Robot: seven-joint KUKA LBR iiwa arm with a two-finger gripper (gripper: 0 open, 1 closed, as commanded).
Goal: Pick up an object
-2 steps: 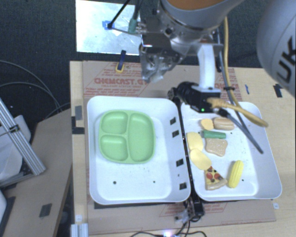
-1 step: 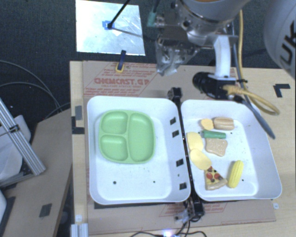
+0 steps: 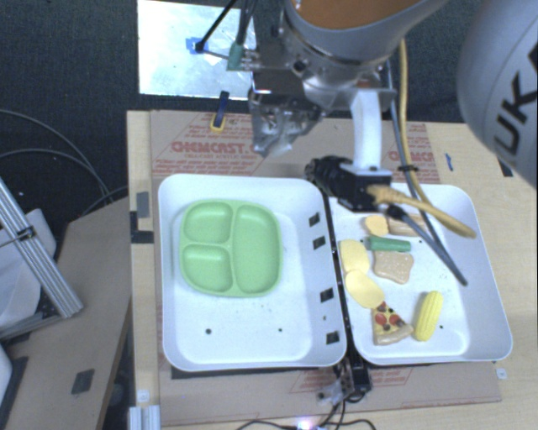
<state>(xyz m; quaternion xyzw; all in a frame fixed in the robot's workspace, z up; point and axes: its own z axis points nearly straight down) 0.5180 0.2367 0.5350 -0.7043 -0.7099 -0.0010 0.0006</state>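
Grey arm (image 3: 498,80) casing fills the upper right corner, closest to the lens, with the orange band (image 3: 353,8) showing at the top edge. Below it the gripper (image 3: 274,134) hangs over the printed cardboard sheet (image 3: 197,144), just behind the back edge of the left bin (image 3: 168,336), toward that bin's back right corner. It is blurred, so I cannot tell whether it is open or closed, and nothing can be seen held in it.

Inside the left bin, a green divided plate (image 3: 229,248) lies flat, nearer the left wall than the right.

All the small things lie in the right bin (image 3: 492,336), well apart from the gripper. Near its back left corner sits a small yellow piece (image 3: 376,225), with a tan piece (image 3: 405,225) just beside it. A green stick (image 3: 387,244) lies in front of them, touching a beige cracker (image 3: 393,267). Along the left wall are two pale yellow slices, the rear slice (image 3: 354,254) overlapping the front slice (image 3: 365,289). Toward the front edge a pizza slice (image 3: 392,324) lies just beside a corn cob (image 3: 429,313), which is tilted toward the right wall.
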